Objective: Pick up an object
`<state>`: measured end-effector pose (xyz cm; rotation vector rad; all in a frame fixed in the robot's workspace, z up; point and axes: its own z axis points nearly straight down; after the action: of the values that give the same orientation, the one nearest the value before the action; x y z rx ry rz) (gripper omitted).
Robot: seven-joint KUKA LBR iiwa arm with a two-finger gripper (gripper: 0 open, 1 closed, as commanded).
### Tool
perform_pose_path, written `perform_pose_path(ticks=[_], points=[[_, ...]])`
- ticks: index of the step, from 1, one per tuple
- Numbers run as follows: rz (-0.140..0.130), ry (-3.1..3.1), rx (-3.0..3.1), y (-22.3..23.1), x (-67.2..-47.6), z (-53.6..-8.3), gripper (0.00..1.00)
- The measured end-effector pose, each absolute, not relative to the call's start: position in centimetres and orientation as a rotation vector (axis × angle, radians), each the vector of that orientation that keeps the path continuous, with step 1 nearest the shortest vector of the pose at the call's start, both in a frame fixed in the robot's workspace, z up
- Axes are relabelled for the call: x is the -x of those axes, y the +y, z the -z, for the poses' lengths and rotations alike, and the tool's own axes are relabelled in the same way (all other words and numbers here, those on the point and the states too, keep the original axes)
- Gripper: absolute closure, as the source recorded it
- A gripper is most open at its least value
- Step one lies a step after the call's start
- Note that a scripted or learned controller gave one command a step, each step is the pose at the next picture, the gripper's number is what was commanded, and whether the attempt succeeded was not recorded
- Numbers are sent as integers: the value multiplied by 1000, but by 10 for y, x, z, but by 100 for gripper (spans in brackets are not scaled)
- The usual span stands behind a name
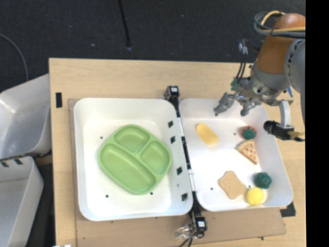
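Nothing's grabbed yet: the gripper (236, 103) is held spread and empty above the right bin (216, 153), so a descent onto the yellow piece (207, 134) is probably needed next.

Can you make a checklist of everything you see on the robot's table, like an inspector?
Surface: wooden bench bearing left bin and right bin.
Job's things: in the right bin, yellow oval toy, pizza slice, bread slice, lemon, two small green-topped toys.
Clutter: green divided plate in the left bin.
Grippers: gripper above the right bin's far edge, holding nothing, fingers spread.
Cables: black cable beyond the bench.
Surroundings: dark floor; white containers at left.
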<state>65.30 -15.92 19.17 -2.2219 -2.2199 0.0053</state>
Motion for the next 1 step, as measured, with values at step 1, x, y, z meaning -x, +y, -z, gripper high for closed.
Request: perform_pose_path(ticks=[1], points=[[-5,-2218,2225,-165,-658,-147,0]])
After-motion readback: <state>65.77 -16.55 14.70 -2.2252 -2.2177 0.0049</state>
